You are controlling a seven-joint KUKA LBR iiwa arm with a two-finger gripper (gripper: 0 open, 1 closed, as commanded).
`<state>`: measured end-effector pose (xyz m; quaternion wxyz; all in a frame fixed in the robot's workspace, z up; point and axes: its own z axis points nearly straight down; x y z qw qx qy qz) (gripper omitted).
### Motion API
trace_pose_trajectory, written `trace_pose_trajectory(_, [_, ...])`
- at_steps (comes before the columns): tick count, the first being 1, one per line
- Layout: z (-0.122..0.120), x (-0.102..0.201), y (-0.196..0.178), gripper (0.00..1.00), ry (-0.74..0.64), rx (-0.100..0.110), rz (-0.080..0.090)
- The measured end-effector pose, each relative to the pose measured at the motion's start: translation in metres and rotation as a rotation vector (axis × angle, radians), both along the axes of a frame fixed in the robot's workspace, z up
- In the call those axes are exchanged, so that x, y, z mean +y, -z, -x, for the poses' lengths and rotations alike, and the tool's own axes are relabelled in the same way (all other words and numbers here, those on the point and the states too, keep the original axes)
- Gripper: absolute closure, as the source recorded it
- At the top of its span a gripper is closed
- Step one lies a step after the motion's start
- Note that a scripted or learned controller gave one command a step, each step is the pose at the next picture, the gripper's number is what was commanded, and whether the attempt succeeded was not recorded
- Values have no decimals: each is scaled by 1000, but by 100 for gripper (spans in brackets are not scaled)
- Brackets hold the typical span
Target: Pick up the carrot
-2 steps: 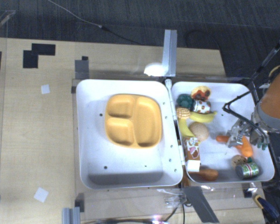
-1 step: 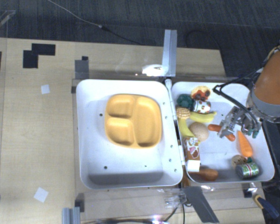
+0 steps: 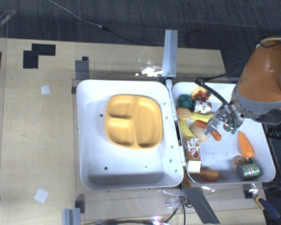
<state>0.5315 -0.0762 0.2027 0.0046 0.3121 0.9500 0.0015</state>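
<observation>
Carrot (image 3: 246, 145) lies in the right bin (image 3: 267, 172), its long axis running up-left to down-right, just right of and below the pincer (image 3: 221, 124). Whether the pincer is clenched or released, I cannot tell.

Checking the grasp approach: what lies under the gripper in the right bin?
The gripper hangs over a pile of toy food, beside a small red piece. The carrot lies apart, uncovered. The arm hides the bin's far right corner.
</observation>
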Motion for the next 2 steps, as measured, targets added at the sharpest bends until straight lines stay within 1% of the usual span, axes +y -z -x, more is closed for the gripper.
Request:
trace_pose_trajectory(1, [0,-1,0,0,2,0,1])
trace_pose_trajectory(2, [12,-57,93,0,110,10,1])
